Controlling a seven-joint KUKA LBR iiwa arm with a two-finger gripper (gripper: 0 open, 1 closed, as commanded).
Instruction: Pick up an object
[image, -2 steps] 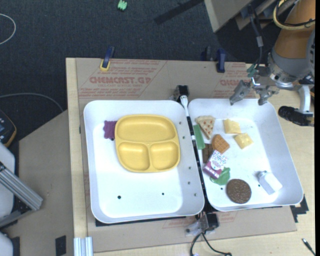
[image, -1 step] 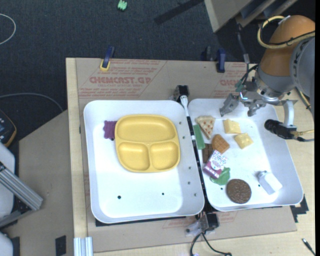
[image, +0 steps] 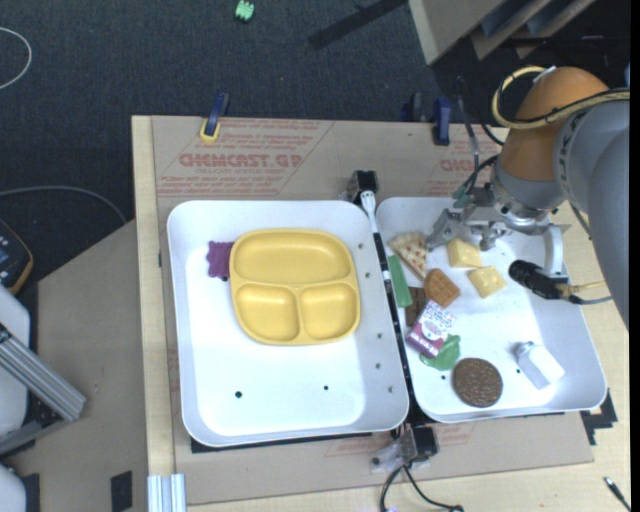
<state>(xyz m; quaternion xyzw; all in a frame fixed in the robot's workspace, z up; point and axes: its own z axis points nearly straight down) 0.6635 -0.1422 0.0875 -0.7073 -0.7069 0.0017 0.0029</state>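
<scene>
My gripper (image: 465, 234) hangs over the back of the right bin (image: 575, 345), its fingers spread open with nothing between them. A pale yellow cheese block (image: 463, 253) lies just below and in front of the fingertips. A second cheese wedge (image: 487, 281) sits a little nearer the front. To the left are a tan cracker (image: 408, 248) and a brown square biscuit (image: 441, 288). Nearer the front lie a pink-and-white snack packet (image: 432, 328), a round brown cookie (image: 477, 382) and a small white object (image: 535, 363).
The left bin (image: 200, 380) holds a yellow divided plate (image: 295, 283) with a purple thing (image: 218, 258) poking out at its left. A green strip (image: 400, 285) lies along the right bin's left wall, and a green scrap (image: 446, 353) by the packet.
</scene>
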